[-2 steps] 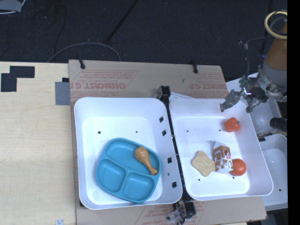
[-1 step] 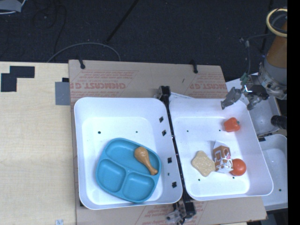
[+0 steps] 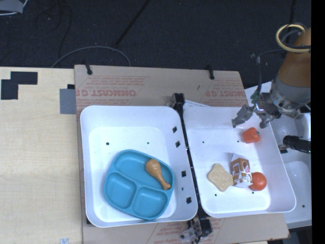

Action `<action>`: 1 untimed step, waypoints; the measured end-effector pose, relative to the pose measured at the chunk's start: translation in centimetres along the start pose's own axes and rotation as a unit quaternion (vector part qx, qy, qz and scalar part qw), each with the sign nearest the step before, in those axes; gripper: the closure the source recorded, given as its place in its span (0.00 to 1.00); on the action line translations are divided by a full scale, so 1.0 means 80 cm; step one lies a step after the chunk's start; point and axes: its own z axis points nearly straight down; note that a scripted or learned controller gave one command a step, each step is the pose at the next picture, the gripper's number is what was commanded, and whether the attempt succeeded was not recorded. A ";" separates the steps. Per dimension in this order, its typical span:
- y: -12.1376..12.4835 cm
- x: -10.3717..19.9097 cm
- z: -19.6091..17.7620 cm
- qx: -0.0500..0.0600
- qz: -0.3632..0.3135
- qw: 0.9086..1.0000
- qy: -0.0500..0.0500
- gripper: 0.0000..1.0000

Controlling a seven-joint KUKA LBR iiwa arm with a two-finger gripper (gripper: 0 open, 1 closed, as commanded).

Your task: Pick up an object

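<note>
Where fingers [image 3: 252, 117] spread, tomato [image 3: 250, 134] possibly below

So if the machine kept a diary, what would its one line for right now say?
gripper: open, holding nothing | above right bin far edge | nearest: red tomato | blue tray with drumstick: left bin

Two bins sit side by side. The left bin [image 3: 96, 121] holds a divided plate [image 3: 127, 192] with a drumstick [image 3: 158, 173] on it. The right bin [image 3: 213, 126] holds a cracker [image 3: 220, 177], a carton [image 3: 240, 171] beside it, and two tomatoes [image 3: 258, 181], one nearer the back
</note>
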 end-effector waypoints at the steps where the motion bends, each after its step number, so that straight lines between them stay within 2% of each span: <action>1: -0.006 -0.002 0.079 0.000 0.001 1.000 0.000 0.00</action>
